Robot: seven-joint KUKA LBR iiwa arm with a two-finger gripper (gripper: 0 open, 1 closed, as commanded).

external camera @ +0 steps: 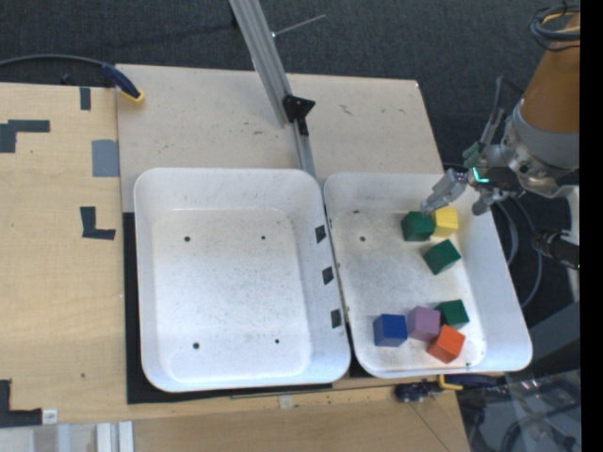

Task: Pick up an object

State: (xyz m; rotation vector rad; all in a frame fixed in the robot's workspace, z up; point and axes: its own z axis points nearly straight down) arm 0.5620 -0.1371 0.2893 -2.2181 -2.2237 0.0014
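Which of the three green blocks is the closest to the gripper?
The green block touching the yellow block, just below the gripper. The other two lie farther down the right bin.

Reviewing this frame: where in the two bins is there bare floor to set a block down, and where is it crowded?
The left bin has bare floor. In the right bin, the left strip is bare. Crowded: the gripper beside a green block and yellow block, and the near corner with the blue, purple and orange blocks.
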